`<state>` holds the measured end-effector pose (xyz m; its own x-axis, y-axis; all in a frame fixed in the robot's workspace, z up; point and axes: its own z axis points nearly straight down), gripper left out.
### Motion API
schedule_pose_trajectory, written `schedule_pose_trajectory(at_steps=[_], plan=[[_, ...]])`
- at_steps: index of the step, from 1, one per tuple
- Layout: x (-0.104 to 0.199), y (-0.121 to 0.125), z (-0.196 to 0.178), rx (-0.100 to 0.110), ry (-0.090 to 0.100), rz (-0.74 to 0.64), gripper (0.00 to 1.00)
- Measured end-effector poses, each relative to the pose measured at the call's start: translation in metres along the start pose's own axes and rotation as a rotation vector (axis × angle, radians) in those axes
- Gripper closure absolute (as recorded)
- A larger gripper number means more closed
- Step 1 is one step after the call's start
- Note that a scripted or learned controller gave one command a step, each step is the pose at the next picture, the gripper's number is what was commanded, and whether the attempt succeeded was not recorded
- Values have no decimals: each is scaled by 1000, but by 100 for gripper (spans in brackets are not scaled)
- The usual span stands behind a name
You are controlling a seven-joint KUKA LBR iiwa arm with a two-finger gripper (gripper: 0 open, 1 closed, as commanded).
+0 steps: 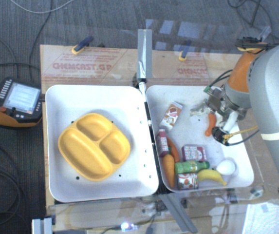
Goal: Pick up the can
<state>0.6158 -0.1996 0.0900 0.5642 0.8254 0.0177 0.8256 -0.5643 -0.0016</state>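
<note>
The can (188,181) has a red and white label and lies on its side at the front edge of the right bin (241,179). It is wedged between a carrot (168,167) and a banana (212,176), just below a green bottle (190,166). My gripper (215,109) hangs over the back right part of the same bin, well away from the can and up to its right. A small orange piece (210,124) lies just under the gripper; whether the two touch is unclear.
The right bin also holds a red and white carton (172,115), a dark red bottle (162,143), a maroon packet (194,153) and a white egg (225,167). A yellow divided tray (94,146) sits in the left bin (56,101). A pendant (15,102) lies off the bench's left.
</note>
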Motion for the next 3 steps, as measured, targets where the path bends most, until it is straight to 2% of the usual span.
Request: schedule_pose_trajectory(at_steps=[1,2,3], plan=[[70,0,3,6,-33,152,0],[-21,-14,-30,6,-18,-57,0],[68,-69,3,-10,-18,-81,0]])
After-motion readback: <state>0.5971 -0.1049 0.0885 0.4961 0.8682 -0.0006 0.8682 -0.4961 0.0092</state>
